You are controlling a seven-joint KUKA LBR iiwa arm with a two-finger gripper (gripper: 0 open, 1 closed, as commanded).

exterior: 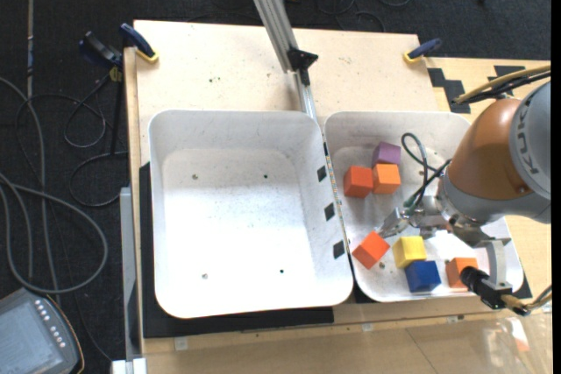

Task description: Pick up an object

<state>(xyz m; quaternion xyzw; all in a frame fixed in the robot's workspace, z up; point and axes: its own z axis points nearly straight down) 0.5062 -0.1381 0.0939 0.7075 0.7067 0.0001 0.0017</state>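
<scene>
1. Nearest to my camera is the arm (500, 166), grey with a smooth orange band, coming from the right over the right bin (351, 129).
2. The gripper (405, 222) hangs low in this bin, above its floor between the blocks. It is small and mixed with cables, so I cannot tell if it is wide or narrow. I see no block held in it.
3. Just beside it: one yellow block (408, 250) and one orange block (371, 249).
4. I count seven foam-looking cubes: four orange, one yellow, one purple (387, 155), one blue (422, 276).
5. The orange one at the front right (460, 271) is partly hidden by the arm.
6. The left bin (175, 215) is white with dark specks.
</scene>
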